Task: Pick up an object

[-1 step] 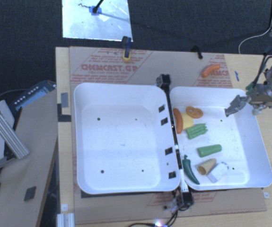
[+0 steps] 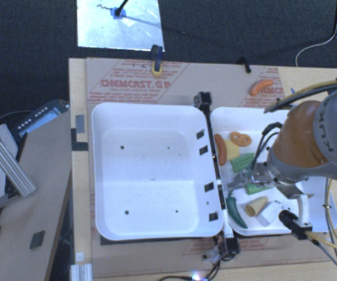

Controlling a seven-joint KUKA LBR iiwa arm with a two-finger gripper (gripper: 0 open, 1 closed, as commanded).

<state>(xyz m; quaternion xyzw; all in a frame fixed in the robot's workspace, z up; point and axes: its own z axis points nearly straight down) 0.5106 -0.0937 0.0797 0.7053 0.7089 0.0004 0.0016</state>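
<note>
Bench board (image 2: 174, 78) reads "CHEMCAST GP" in red, printed more than once. Claw (image 2: 244, 179) sits low in the right bin (image 2: 273, 115), among the toy food; can't tell its state. Touching it: one green block (image 2: 242, 161), one more green piece (image 2: 256, 188). Just beside: one cone (image 2: 256, 205), one white block (image 2: 268, 215), one green pepper (image 2: 236, 212). Farther up: one yellow piece (image 2: 232, 150), one tomato slice (image 2: 240, 138), one red sausage (image 2: 220, 148). Left bin (image 2: 150, 168) alongside. One orange sausage (image 2: 261, 87) lies on the board, outside the bins.

left bin (image 2: 150, 174) wide open, right bin (image 2: 256, 117) crowded with toy food, arm (image 2: 309, 139) overhanging
</note>
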